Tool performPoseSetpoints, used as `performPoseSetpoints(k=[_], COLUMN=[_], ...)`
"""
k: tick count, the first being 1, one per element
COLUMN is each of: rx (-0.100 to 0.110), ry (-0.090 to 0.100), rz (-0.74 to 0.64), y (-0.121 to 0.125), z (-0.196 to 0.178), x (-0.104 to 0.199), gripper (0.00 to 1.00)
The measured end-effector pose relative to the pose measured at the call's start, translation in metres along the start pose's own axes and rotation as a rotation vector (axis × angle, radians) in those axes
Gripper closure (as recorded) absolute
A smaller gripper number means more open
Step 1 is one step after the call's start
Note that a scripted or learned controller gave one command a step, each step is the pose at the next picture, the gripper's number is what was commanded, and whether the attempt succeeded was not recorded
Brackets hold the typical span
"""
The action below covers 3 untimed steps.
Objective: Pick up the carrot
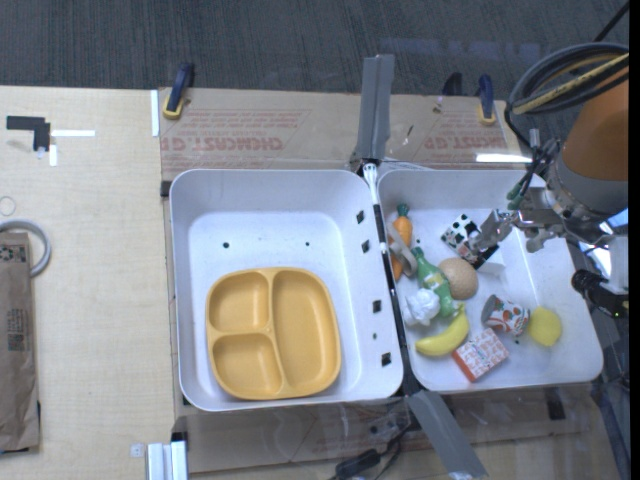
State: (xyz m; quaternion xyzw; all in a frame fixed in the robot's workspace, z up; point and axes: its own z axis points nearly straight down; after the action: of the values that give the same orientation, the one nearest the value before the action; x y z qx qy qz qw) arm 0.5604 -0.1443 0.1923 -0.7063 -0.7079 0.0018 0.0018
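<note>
Red-and-white carton (482, 354) lies nearest, at the front edge of the right bin (560, 368), just beside a banana (443, 336). Yellow lemon (545, 327) sits right of a small red-and-white cup (506, 317) tipped on its side. Behind the banana: white crumpled item (422, 304), green bottle (428, 271), brownish egg-shaped object (459, 278), all bunched together. Black-and-white spotted toy (460, 234) sits further back, mid-bin.

Carrot (402, 230): orange with green top, along the right bin's left wall, near the divider, just behind the green bottle. Another orange piece just below it, hard to tell what.

Hand (487, 238) hangs low over the right bin's middle, beside the spotted toy, well apart from the carrot. Cannot tell whether it is spread or closed; nothing visibly held. Arm (595, 158) enters from right.

Left bin (200, 218) holds a yellow divided plate (272, 332), three compartments. Brown bag (18, 338) lies on the bench (90, 268) at far left.
</note>
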Motion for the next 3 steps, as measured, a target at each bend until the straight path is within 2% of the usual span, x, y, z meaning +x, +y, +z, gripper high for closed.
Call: performPoseSetpoints(k=[1,2,3], rx=[-0.002,-0.002,-0.002], ry=[-0.001,-0.001,0.0], rz=[-0.372,-0.336,-0.353], y=[0.003,-0.011,-0.081], z=[0.025,0.061,0.049], x=[-0.032,0.036,0.034], gripper=[0.0,0.0,0.0])
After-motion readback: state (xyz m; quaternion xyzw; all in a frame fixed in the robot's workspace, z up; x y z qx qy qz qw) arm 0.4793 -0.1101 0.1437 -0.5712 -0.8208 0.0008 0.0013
